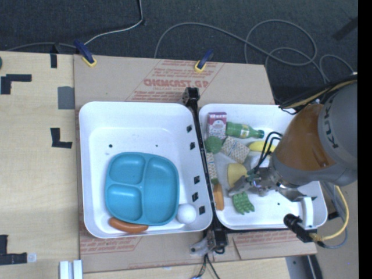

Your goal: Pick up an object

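Spreading across the top of the view, dark carpet [70,10] is seen beyond the bench [29,173], with thin cables [279,34] looped over it. A light wooden worktop marked with black tape pieces is covered in its middle by a printed cardboard sheet [168,80], clipped at its far edge by two yellow-and-blue clamps [86,56]. Two white bins are carried side by side on the cardboard. The grey arm [325,144] with its orange band is seen reaching over the right bin [279,214] from the right edge. The left bin [133,121] is occupied near its front edge by a blue divided plate [141,189], an orange sausage-shaped toy [128,226] at the plate's front-left corner and a white ball [186,213] at its front-right corner. In the right bin, a maroon carton [216,123] and a green bottle [243,131] lie along the back edge, a yellow wedge [235,172] near the middle, a green ridged toy [243,202] toward the front. The gripper [247,182] is lowered just beside the wedge; whether it is wide or narrow cannot be told.
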### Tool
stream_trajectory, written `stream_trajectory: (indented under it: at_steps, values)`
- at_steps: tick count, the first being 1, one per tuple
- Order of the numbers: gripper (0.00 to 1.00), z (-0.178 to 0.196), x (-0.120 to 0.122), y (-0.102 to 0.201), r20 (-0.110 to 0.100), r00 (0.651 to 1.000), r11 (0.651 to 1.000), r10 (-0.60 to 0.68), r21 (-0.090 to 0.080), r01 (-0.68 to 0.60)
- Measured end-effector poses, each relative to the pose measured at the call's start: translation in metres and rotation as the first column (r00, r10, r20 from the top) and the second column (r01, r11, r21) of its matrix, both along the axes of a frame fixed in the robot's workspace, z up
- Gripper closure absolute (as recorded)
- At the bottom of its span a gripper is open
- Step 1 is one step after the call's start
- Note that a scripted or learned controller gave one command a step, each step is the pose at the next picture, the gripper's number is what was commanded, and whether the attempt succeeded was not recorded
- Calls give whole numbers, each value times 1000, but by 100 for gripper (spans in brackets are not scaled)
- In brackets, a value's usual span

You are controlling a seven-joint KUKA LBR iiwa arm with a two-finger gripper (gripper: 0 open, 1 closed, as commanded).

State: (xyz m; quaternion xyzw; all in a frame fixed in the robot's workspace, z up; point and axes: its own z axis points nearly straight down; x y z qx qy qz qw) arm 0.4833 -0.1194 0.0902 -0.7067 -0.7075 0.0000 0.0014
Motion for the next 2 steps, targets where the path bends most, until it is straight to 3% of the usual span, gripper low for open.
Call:
stream_trajectory:
  at_steps: [1, 2]
  values:
    - [0, -4, 53, 15, 5, 1000, 1000, 0, -3, 0]
    - [100, 5, 53, 15, 6, 1000, 1000, -1, -5, 1]
